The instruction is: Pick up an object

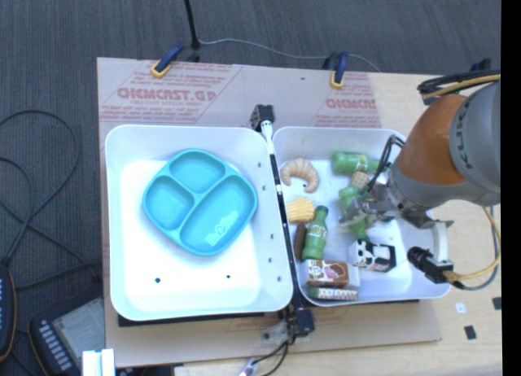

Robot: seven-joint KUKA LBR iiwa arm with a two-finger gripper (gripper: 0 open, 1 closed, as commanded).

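The right bin (pixel 407 285) holds a snack box (pixel 330 273) at 6 o'clock, a green bottle (pixel 316 233) centrally, and a croissant (pixel 300 172) at 10 o'clock. The hand (pixel 364 212) sits at 3 o'clock; grip state indeterminate.
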